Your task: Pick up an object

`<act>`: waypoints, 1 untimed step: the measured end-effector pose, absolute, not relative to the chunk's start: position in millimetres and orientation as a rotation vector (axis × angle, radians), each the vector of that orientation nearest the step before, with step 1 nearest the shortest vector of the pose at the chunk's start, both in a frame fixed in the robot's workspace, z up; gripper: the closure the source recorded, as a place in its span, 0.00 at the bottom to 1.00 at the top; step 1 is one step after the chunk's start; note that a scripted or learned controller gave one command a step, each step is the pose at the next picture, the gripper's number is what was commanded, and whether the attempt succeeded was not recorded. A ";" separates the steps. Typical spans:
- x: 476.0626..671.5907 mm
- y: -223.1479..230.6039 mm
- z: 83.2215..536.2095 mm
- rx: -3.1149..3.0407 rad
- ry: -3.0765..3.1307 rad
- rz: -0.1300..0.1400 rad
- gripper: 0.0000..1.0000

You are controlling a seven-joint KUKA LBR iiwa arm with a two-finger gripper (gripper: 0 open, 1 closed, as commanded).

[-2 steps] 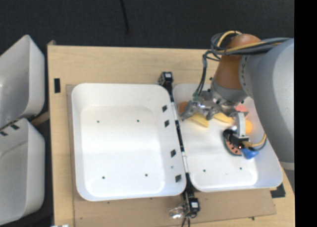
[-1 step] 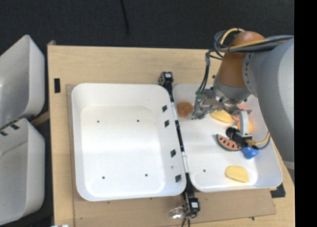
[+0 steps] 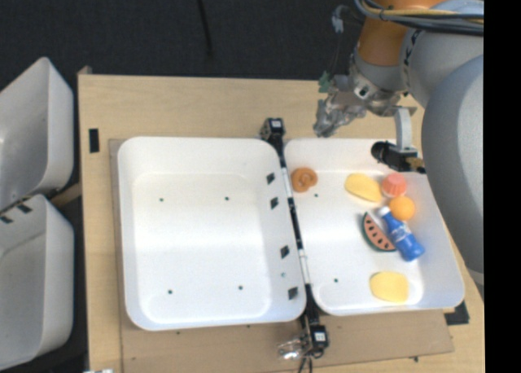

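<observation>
The counter [image 3: 203, 107] bears two white bins; the right bin [image 3: 342, 274] holds a blue bottle [image 3: 400, 235], watermelon slice [image 3: 376, 231], two yellow pieces and a brown cookie [image 3: 304, 179]. The pincer [image 3: 332, 121] hangs over the bin's far rim, seemingly empty; its opening I cannot tell.

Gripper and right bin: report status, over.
Gripper hovering above right bin's far edge, nothing seen in it. Brown cookie-like piece nearest, untouched; blue bottle lies across watermelon slice. Path to cookie piece looks clear.
</observation>
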State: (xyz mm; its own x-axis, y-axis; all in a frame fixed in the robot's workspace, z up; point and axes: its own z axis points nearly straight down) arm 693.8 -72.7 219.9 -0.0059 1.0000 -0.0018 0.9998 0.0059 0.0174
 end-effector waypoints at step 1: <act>691.1 -19.5 315.7 2.207 2.224 0.016 1.00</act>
State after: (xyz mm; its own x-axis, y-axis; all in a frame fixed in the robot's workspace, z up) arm 691.1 -19.5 315.7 -0.0076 1.0000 0.0010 0.9999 0.0076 0.0134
